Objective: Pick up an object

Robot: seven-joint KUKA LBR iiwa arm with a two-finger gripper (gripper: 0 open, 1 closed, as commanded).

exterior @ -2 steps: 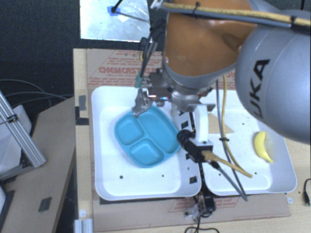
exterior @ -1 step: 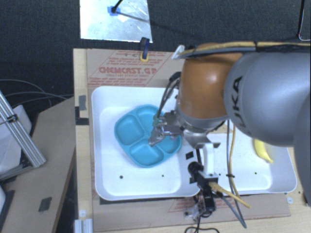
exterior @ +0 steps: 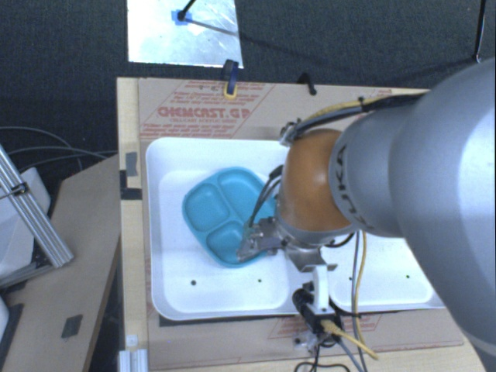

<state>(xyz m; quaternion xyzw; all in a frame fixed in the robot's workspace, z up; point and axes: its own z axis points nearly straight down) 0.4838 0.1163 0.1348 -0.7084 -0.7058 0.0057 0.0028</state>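
Camera view.

Item: blue divided tray [exterior: 221,214], three compartments visible, lying flat on the floor of the left white bin [exterior: 172,285], toward the right edge of that bin, well clear of the left wall. Lone loose item in the bin, hence the evident candidate for pickup.

Item: end effector [exterior: 254,242], lowered at the tray's lower right corner, metal tip at or over the tray rim; contact not resolvable. State of closure: cannot tell, hidden under the wrist. Placement at the rim judged deliberate, since a flat shallow tray offers little else to pinch.

Item: arm, grey with orange band [exterior: 310,180], reaching in over the right white bin [exterior: 418,289] and covering much of it.

Item: brown printed board [exterior: 209,107] laid over the surface beneath both bins, extending to the far edge.

Status: pickup not yet accomplished; tray resting on bin floor.
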